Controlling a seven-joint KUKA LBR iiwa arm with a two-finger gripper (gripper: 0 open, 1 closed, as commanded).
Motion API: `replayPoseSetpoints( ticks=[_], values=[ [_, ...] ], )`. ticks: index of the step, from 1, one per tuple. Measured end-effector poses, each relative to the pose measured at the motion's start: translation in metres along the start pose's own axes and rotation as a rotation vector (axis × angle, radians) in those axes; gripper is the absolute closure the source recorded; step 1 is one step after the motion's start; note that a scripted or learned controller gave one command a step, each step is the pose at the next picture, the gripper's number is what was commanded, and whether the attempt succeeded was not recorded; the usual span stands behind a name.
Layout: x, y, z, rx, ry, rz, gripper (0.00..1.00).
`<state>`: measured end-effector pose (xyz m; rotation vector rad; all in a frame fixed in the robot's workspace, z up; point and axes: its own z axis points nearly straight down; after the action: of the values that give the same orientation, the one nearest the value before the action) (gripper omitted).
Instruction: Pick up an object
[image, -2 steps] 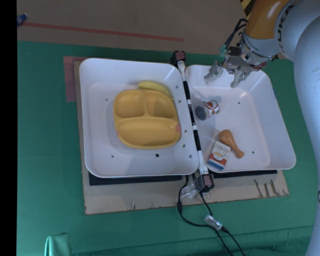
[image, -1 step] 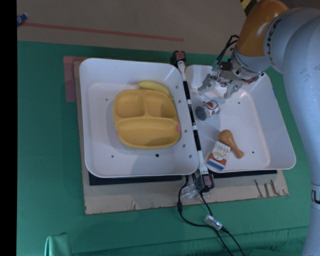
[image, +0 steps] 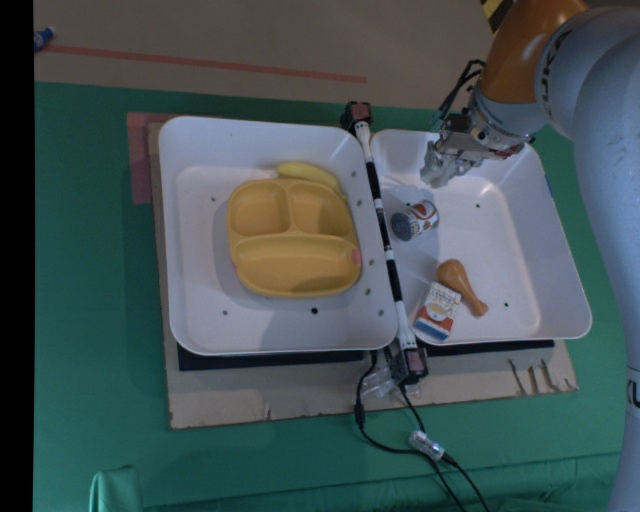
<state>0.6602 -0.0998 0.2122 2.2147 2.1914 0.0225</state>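
Smooth, glossy white plastic bins (image: 200, 330); matt yellow plastic tray (image: 290, 265); printed paper carton (image: 437, 312); green cloth over the table (image: 90, 300); rough brown cardboard (image: 230, 405).

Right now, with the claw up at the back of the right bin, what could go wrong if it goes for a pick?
1. The small printed can lies on its side and could roll away when touched.
2. The can sits close to the black-and-white divider bar, so the claw may clip it.
3. The brown toy drumstick touches the small carton; grabbing either could drag the other.
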Motion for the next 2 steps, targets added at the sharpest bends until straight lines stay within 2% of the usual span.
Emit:
replayPoseSetpoints(
  ticks=[1,2],
  values=[
    [0.000,0.000,0.000,0.001,0.000,0.000,0.00],
    [0.000,-0.018,0.024,0.015,0.001,-0.005,0.00]
  ],
)
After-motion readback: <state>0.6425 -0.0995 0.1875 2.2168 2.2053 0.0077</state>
